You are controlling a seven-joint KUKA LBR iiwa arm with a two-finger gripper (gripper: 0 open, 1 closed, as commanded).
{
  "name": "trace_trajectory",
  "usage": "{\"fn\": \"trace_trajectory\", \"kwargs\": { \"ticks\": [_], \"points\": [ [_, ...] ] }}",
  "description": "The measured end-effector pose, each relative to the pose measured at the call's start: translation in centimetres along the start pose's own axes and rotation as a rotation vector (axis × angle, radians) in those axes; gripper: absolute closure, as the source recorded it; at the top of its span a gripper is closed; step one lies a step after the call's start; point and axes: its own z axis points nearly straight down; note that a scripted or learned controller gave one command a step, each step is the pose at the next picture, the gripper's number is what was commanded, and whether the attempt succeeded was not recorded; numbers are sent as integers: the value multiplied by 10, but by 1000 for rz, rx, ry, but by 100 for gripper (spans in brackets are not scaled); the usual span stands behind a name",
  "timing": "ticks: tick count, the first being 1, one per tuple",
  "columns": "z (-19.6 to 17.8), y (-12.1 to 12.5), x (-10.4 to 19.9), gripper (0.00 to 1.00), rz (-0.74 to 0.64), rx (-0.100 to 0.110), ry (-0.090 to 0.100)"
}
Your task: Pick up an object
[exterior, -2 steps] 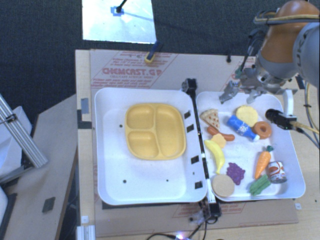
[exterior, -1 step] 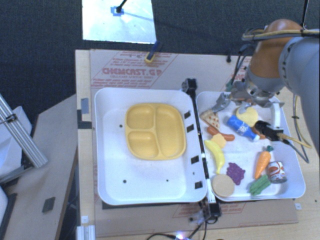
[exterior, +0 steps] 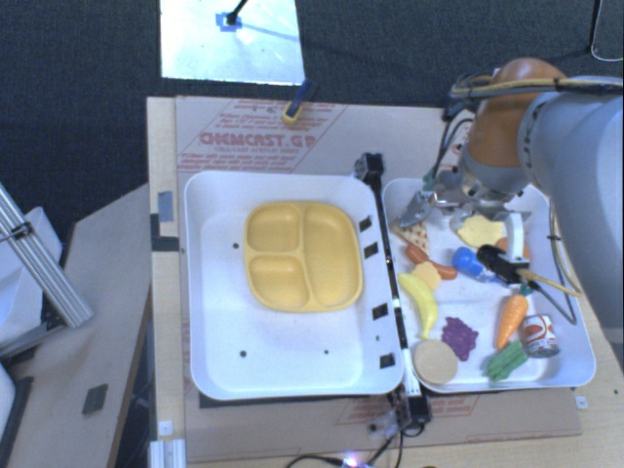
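Grey gripper (exterior: 426, 206) sits low over the right bin's (exterior: 575, 359) far-left corner; can't tell its state. Pizza slice (exterior: 414, 234) lies just under it, probably the target; sausage (exterior: 432, 261) and banana (exterior: 421, 300) sit just beyond.

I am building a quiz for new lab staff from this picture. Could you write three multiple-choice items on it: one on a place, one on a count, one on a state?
1. Where does the yellow plastic divided plate lie?
A. in the left white bin
B. in the right white bin
C. on the bare bench

2. How many compartments has the plate?
A. two
B. three
C. five

3. How does the yellow toy banana lie?
A. hanging from the gripper
B. flat in the right bin, near its left wall
C. on the plate

Key: 1 A, the plate sits mid-left bin; 2 B, two upper hollows and one lower; 3 B, the banana rests on the bin floor, apart from the gripper.
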Motion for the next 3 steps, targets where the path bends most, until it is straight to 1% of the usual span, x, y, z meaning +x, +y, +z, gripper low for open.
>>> {"fn": "trace_trajectory", "kwargs": {
  "ticks": [1,2,3],
  "points": [
    [13,4,2,0,0,-9,3],
    [0,6,1,100,-2,-17,1],
    [-60,8,-8,100,3,-6,-1]
  ]
}}
